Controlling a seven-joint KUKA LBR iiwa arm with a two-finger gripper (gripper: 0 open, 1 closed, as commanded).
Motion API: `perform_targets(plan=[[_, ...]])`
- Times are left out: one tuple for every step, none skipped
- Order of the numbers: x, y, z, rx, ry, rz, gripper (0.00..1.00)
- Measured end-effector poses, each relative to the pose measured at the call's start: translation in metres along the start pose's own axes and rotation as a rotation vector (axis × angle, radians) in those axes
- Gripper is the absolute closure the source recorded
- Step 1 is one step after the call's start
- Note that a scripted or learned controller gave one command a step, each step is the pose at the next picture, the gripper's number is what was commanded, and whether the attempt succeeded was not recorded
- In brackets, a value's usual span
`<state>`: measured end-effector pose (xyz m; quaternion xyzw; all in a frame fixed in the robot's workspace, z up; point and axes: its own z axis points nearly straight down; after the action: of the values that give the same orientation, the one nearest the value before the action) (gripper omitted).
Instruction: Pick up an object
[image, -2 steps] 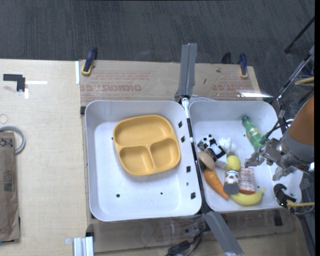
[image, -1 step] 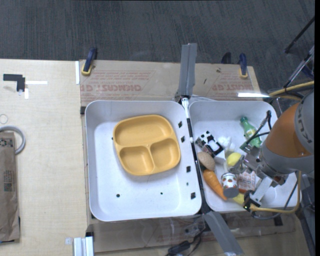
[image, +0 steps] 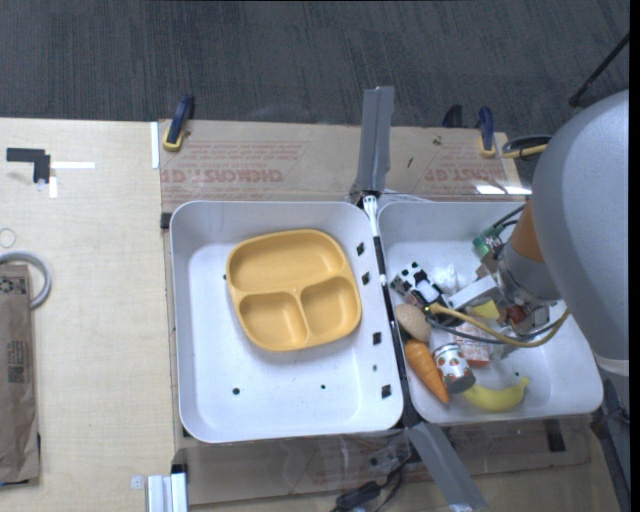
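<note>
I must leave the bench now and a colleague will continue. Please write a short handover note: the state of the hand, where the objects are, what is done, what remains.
Hand: low in the right bin, above the pile; whether it is open or shut cannot be seen.
Right bin: carrot, small can, banana near the front, black-and-white toy further back.
Left bin: yellow divided plate.
Done: no object is seen lifted.
Left: grasp one object and lift it.
</note>
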<state>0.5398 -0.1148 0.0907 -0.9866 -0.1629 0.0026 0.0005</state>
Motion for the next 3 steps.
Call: perform_targets(plan=[[-0.082,0.046,-0.078,0.000,0.001,-0.196,0.00],[-0.057,0.049,-0.058,0.001,0.000,-0.028,0.00],[-0.032,0.061,-0.027,0.000,0.000,-0.114,0.00]])
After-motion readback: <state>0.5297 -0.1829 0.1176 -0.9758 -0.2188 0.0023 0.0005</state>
